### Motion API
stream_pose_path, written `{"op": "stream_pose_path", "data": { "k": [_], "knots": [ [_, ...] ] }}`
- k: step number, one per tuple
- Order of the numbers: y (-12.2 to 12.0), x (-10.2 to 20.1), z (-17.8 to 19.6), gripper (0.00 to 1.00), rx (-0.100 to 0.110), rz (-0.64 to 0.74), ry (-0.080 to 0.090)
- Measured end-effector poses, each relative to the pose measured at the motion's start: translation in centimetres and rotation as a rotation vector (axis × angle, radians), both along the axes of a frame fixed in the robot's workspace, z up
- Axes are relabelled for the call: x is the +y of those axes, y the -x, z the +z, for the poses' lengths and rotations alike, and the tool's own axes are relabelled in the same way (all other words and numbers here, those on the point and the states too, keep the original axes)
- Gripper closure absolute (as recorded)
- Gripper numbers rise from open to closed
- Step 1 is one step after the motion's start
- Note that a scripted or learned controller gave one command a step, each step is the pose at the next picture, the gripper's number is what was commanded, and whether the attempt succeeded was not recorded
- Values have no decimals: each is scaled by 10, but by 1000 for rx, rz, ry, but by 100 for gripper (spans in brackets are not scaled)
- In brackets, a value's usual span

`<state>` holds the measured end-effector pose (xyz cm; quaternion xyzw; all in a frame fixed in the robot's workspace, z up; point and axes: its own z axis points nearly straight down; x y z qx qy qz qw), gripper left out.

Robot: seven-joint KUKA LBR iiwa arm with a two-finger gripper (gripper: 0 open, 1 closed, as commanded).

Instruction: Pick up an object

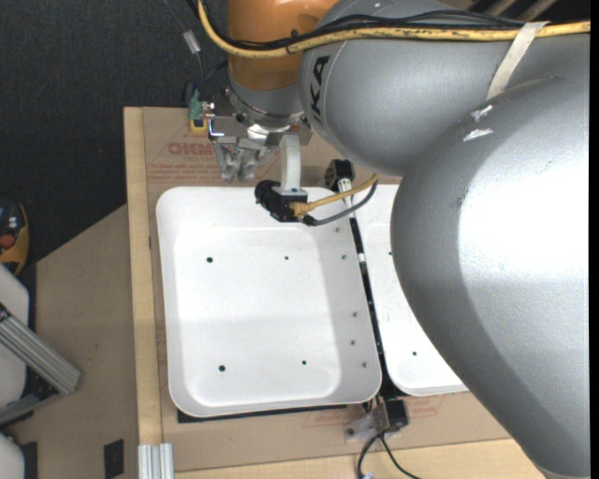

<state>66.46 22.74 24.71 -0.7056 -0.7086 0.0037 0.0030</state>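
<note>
Dark flooring surrounds a tan tabletop (140,281) that carries the left bin (182,374), a shallow white tray with rounded corners. Everything else is placed from that bin.

Just beside its right wall, across a thin black seam, lies the right bin (412,370). A slice of its near-left corner is in sight, and the rest is covered by the arm (487,243). The arm's broad grey body reaches over from the right and passes above the left bin's far right corner. Its orange band (271,28) sits beyond the bin's far rim, with a yellow cable (393,36) running across it.

Below the band, the hand (251,154) hangs over the strip of tabletop just past the left bin's far rim, over red printed lettering. From this angle I cannot tell whether it is spread or pressed together, and nothing can be seen gripped in it.

A small black piece (274,199) sits at the far rim of the left bin, near the middle of that edge, with a yellowish wire leading from it toward the arm. I cannot tell whether it is a loose object or part of the arm's fittings.

The left bin's floor shows a few small dark dots (210,260). A small connector with a black lead (379,421) lies on the tabletop just off the bin's near right corner. A metal rail (37,351) lies well to the bin's left, off the tabletop.
</note>
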Motion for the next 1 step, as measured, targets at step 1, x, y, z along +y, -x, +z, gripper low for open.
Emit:
{"op": "stream_pose_path", "data": {
  "k": [1],
  "knots": [
    [13, -19, 30, 100, -9, -5, -1]
  ]
}}
